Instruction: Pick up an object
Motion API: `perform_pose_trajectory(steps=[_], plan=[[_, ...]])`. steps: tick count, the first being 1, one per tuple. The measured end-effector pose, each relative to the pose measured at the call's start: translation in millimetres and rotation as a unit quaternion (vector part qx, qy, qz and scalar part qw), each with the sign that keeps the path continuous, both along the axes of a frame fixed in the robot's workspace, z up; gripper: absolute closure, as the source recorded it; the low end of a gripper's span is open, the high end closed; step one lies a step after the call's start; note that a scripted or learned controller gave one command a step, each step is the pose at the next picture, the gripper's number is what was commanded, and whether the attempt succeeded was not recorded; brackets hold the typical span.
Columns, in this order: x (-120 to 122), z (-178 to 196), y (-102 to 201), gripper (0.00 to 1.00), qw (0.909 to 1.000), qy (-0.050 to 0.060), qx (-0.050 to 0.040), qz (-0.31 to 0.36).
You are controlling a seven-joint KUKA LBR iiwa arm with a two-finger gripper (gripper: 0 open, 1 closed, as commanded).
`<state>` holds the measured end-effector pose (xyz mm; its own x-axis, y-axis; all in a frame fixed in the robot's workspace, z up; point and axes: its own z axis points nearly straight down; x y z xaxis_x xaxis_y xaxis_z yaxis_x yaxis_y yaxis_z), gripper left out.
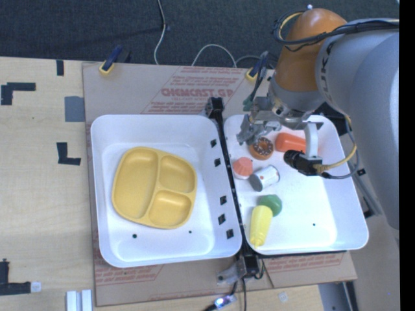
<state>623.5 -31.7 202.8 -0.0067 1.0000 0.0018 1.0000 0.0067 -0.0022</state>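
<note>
Objects for picking lie clustered in the right bin [337, 238], and we count five of them there: a round brown piece [262, 149] at the far side, an orange block [290, 140] just to its right, a small pink-orange piece [242, 167] near the divider between the bins, a grey-and-white cylinder [264, 177] lying tilted just right of that, and a yellow bottle-like item with a green cap [262, 219] nearer to us, its green end pointing to the far right. We see the gripper [254, 127] poised at the far-left part of this bin, directly beside or above the round brown piece; whether it touches that piece we cannot tell. We also cannot tell whether it is parted or closed, since the metal parts blur together from this angle, and we see nothing clearly held in it. The grey arm [363, 89] with its orange band [305, 47] reaches in from the right, over the far-right corner of the bin. In the left bin [104, 173] we see a yellow divided plate [154, 186] lying flat, well apart from the cluster. Both bins rest on a brown cardboard sheet [188, 86].
</note>
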Motion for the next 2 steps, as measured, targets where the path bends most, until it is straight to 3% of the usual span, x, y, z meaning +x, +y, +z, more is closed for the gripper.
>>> perform_pose_trajectory(steps=[1, 2], plan=[[3.5, 14.9, 53.4, 1.00, 1.0000, -0.001, 0.0001, 0.000], [10.7, 6.1, 109.1, 1.00, 1.0000, 0.000, -0.0005, 0.000]])
